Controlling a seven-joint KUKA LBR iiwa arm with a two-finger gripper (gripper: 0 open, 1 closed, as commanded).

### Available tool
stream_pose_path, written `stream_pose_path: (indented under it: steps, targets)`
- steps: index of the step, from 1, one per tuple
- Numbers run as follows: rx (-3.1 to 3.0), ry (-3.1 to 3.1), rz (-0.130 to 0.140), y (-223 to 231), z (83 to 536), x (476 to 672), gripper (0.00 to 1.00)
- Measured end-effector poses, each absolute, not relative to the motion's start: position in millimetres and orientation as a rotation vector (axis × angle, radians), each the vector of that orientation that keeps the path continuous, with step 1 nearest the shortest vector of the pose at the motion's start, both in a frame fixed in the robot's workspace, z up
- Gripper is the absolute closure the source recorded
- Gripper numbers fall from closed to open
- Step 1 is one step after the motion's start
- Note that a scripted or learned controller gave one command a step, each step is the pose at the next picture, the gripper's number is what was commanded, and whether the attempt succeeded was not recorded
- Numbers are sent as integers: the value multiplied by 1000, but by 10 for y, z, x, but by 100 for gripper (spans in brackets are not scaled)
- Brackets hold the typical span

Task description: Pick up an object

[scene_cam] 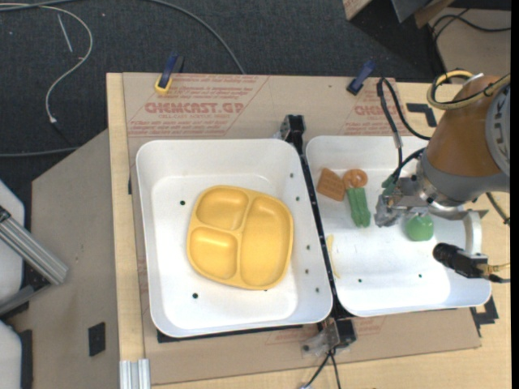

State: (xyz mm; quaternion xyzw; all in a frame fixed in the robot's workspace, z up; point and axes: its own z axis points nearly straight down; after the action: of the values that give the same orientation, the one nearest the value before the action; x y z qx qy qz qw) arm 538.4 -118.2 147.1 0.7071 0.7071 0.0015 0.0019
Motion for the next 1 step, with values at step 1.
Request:
stream_pose_path:
  steps: [1]
  targets:
    - [2216,2218,6,-1277,2033,5448,100]
